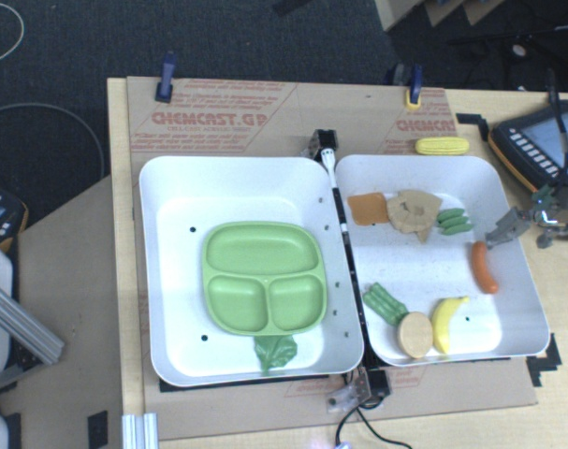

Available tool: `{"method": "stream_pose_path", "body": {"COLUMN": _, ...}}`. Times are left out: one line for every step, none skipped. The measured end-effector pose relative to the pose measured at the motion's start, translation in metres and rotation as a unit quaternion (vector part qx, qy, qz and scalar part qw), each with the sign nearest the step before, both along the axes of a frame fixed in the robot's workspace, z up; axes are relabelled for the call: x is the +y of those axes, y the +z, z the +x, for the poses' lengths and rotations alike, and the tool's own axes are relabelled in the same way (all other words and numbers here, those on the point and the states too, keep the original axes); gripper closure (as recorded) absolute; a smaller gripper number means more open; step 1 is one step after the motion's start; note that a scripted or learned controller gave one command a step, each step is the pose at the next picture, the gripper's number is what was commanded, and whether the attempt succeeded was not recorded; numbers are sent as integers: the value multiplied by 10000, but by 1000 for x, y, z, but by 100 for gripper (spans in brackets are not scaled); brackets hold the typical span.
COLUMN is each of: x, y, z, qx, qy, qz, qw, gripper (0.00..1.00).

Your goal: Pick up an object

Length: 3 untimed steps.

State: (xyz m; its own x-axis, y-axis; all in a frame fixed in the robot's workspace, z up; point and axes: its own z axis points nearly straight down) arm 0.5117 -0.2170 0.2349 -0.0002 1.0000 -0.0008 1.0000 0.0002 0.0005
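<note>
Red lettering is running across the brown protective sheet (265,110) covering the bench, along the upper part of the frame above the two bins. At upper left of centre, the large word is reading "CHEMCAST", followed by letters that are looking like "GP", with smaller red lines above and beneath it staying too fine to make out. The same red print is repeating at upper right of centre, near the yellow object, where it is showing only as a partial, cut-off fragment that is not reading clearly.
</note>
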Motion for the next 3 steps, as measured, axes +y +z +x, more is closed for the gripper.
{"method": "stream_pose_path", "body": {"x": 0, "y": -133, "z": -25, "qx": -72, "qy": 22, "qz": -17, "qw": 10000, "gripper": 0}}
{"method": "stream_pose_path", "body": {"x": 60, "y": -150, "z": 54, "qx": -30, "qy": 39, "qz": 14, "qw": 10000, "gripper": 0}}
{"method": "stream_pose_path", "body": {"x": 45, "y": -150, "z": 94, "qx": -18, "qy": 7, "qz": -6, "qw": 10000, "gripper": 0}}
